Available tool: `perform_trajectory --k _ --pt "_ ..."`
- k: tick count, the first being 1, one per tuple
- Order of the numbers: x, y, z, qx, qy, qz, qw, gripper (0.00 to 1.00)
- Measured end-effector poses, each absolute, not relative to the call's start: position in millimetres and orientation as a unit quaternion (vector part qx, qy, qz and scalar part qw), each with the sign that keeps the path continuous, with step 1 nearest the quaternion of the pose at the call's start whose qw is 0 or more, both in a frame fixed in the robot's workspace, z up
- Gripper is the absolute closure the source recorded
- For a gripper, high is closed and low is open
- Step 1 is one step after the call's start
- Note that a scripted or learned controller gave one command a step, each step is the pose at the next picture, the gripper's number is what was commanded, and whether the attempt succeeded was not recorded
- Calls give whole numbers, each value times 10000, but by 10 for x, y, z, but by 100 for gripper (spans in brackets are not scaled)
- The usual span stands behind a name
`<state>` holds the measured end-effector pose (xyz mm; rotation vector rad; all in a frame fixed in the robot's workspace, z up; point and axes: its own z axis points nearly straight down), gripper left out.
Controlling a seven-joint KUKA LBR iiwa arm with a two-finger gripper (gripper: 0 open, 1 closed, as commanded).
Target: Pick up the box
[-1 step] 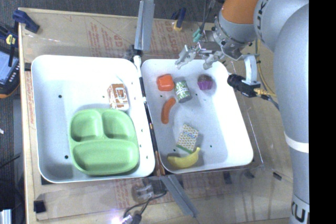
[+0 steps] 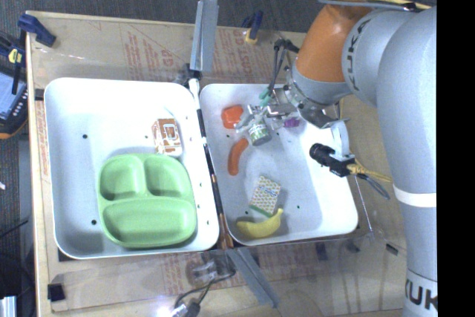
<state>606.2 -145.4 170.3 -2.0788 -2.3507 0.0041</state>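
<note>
Camera view: both bins seen from above at a slant, arm entering from the right.
Box (image 2: 265, 194): small, flat, pale with a fine checked print of yellow and blue-grey; lies tilted on the floor of the right bin, toward its near side.
Box neighbours: banana (image 2: 260, 225) just below it, nearly touching; carrot (image 2: 237, 157) up and to its left, apart.
Right bin (image 2: 335, 221): white, shallow; holds the box, the banana, the carrot, a red piece (image 2: 232, 115) near the far left corner, and a small purple thing (image 2: 292, 122) by the gripper.
Left bin (image 2: 67, 152): white; holds a green tray (image 2: 147, 200) with three sections and a small orange-and-white packet (image 2: 167, 136) just above the tray.
Gripper (image 2: 257, 126): low over the far part of the right bin, well apart from the box; whether its claw is wide or narrow cannot be told.
</note>
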Motion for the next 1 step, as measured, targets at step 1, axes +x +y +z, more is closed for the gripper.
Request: perform_trajectory --k 1 --pt "5512 -1686 906 -6675 -7446 18 24 0"
